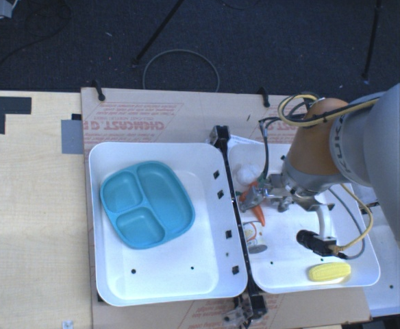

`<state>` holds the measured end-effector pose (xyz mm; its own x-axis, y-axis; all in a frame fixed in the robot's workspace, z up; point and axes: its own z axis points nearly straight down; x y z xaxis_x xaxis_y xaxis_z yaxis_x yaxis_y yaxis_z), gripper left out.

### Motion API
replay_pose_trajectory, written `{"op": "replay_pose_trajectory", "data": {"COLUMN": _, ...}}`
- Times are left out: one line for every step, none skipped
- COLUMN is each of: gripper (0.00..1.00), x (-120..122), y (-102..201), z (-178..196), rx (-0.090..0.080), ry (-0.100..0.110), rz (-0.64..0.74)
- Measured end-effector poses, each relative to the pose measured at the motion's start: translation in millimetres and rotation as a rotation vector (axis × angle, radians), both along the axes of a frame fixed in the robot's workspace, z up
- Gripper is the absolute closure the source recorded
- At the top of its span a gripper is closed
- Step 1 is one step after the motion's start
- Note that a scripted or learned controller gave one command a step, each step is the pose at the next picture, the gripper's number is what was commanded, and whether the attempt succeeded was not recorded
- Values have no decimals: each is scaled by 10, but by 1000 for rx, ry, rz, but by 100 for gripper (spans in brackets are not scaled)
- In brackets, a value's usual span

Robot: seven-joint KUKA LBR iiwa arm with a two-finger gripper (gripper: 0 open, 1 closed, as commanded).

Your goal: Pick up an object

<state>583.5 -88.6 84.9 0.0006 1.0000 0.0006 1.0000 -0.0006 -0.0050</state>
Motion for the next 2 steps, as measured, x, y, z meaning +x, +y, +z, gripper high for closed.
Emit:
{"op": "replay_pose_trajectory", "data": {"gripper": 100, "x": 3, "y": -16, "z": 127, "rx": 0, "ry": 0, "rz": -5}}
{"op": "replay_pose_trajectory", "data": {"gripper": 100, "x": 33, "y": -57, "z": 751, "rx": -1, "ry": -7, "rz": -3}}
